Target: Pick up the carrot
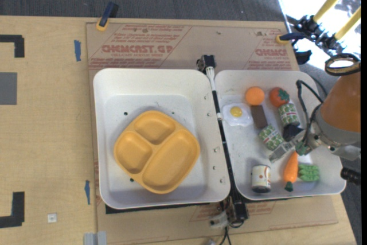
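Observation:
The carrot [291,166] is orange with a dark green end and lies almost upright in the picture, in the front right part of the right bin [241,80]. My gripper [292,143] hangs just behind the carrot's thick top end, reaching in from the right under the orange-banded wrist [343,106]. From this slant I cannot see whether it touches the carrot.
Close around the carrot are a green leafy toy [308,173], a small white can [261,177] and two green-labelled cans [269,136] [288,113]. Farther back lie an orange [254,95], a tomato [278,96], a fried egg [235,113] and a brown bar [260,116]. The left bin holds a yellow divided plate [156,150].

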You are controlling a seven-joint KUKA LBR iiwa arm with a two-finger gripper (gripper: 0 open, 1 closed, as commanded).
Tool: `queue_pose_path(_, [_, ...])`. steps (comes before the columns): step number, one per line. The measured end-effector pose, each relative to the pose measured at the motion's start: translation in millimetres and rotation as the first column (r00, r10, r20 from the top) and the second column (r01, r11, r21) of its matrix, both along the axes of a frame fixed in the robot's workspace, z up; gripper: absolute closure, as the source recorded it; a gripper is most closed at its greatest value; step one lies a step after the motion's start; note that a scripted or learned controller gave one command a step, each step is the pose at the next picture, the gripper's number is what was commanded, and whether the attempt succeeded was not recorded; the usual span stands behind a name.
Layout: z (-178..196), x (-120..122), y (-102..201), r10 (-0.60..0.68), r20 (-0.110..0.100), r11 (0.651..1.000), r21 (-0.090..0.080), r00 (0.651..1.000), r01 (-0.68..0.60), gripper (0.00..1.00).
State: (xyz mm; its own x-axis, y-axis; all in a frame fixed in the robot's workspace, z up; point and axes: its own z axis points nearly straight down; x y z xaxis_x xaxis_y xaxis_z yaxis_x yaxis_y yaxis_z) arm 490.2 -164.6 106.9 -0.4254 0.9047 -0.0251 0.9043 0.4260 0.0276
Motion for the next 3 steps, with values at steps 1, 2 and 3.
queue_pose_path(1, [-10.5,-0.7,-10.5,0.263,-0.017,0.965,-0.006,0.965,-0.263,0.0])
queue_pose_path(2, [-21.4,-9.5,0.3,0.674,-0.032,0.738,0.007,0.738,-0.675,0.0])
queue_pose_path(3, [-21.6,-9.9,-13.5,0.831,-0.033,0.556,0.006,0.556,-0.831,0.0])
